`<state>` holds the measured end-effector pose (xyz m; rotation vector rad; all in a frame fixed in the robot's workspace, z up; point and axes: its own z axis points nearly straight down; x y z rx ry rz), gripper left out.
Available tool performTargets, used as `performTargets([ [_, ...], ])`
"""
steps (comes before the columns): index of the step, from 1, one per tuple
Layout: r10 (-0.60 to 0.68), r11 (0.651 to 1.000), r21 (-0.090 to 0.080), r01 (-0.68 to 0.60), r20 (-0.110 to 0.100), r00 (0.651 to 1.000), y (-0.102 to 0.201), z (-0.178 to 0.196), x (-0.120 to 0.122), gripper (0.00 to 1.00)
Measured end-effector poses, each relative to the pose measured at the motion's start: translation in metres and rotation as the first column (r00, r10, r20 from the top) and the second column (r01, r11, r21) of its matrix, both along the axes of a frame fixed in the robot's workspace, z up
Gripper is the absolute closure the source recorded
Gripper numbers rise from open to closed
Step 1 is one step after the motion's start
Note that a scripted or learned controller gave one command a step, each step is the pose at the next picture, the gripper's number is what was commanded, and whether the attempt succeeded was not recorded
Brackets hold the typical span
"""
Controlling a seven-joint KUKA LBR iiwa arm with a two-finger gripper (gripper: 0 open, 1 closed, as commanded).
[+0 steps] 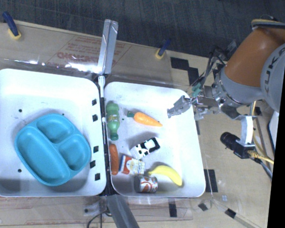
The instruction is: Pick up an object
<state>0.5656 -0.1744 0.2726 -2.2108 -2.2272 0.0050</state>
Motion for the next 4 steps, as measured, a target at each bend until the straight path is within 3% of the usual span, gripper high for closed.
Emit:
performTargets([
  [1,-0.004,1.000,-0.001,0.004,0.000,1.000,0.032,-0.023,-0.016,0.00],
  [2,-0.029,1.000,0.000,0.029,-0.001,1.000,0.039,-0.133,0.005,0.00],
  [3,0.103,0.995,-0.001,-0.103,0.004,0.995,0.031,-0.181,0.064,0.00],
  [4,0.109,0.994,-0.001,-0.109,0.004,0.994,0.033,-0.170,0.065,1.00],
])
